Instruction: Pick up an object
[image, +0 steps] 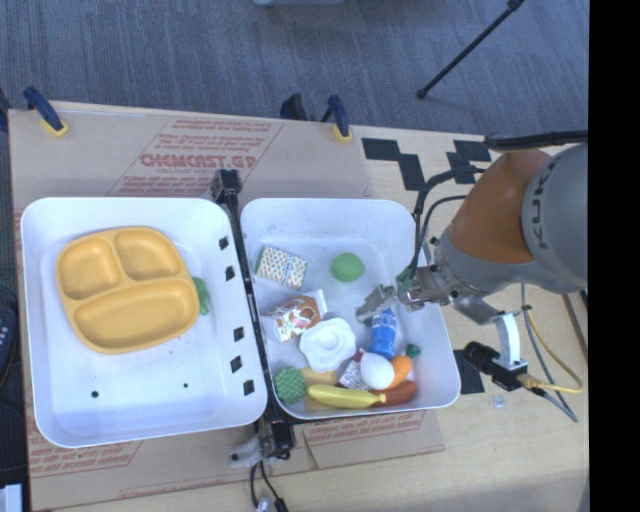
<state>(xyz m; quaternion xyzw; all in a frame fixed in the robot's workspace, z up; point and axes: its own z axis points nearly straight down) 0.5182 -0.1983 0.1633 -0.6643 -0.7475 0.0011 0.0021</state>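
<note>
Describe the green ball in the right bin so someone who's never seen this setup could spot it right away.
Start at the right bin, the one crowded with toy food. The green ball sits alone in its open upper half, right of a patterned square packet. It is plain, smooth and round, unlike the bumpy green piece by the banana.
</note>
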